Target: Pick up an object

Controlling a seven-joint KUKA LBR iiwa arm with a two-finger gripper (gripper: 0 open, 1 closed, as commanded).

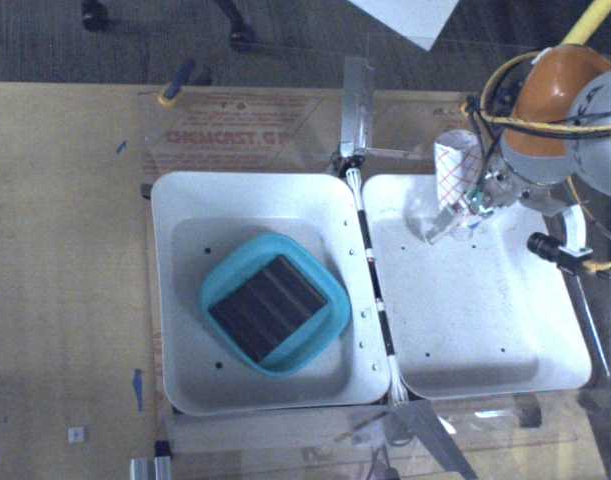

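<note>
Lift step under way: gripper (463,211) closed on paper cup (455,173), raised over right bin (485,348) at about 1 o'clock.
Next calls for keeping grip firm, carrying clear of rim. White cup with red criss-cross print, tilted, light, crushable. Teal container (330,283) sits in left bin (180,228), untouched.

Grey arm (585,158), orange band (560,88), looped yellow and black cables (500,118)
</note>
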